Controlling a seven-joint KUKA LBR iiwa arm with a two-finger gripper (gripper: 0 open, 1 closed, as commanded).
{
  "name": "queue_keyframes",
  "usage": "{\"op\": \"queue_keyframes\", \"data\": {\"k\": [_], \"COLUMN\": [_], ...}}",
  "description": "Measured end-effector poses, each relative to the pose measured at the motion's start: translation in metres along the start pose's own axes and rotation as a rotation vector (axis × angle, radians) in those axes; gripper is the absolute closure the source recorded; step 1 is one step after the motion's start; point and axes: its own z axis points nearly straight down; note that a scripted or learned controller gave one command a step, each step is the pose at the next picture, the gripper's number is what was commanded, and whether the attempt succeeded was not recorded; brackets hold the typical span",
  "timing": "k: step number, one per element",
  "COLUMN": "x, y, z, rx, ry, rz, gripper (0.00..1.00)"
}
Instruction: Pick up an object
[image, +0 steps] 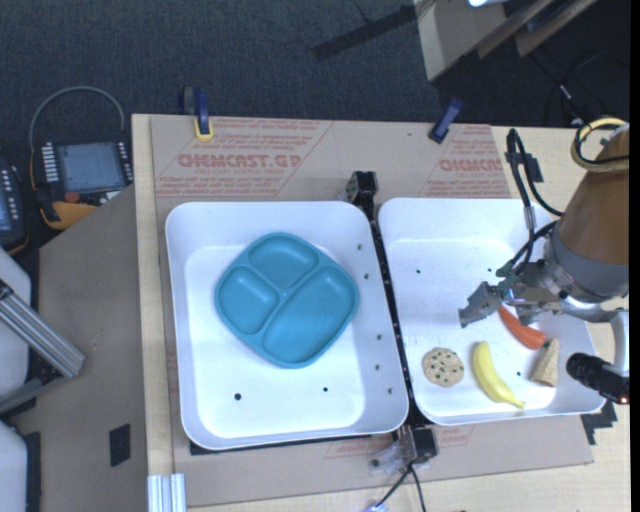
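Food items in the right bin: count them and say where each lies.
4. Cookie near the front edge, banana to its right, carrot under the gripper, bread wedge at the front right corner. The arm may hide more.

So we've got the arm (598, 215) coming in from the right side of the frame. The orange band is up top near the edge, the grey wrist section sits right below it, and the whole thing leans down and to the left. Black cables run along the upper part of it and loop down toward the wrist. The hand (482, 305) sticks out leftward from the wrist, low down, with its dark grey tip pointing left and slightly downward. Honestly we can't make out the two fingers well enough from this angle. We don't see anything pinched in the hand either.
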Motion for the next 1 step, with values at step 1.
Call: {"op": "queue_keyframes", "data": {"k": [1], "x": [0.0], "y": [0.0022], "z": [-0.0042], "rx": [-0.01], "ry": [-0.001], "rz": [-0.003], "gripper": [0.0]}}
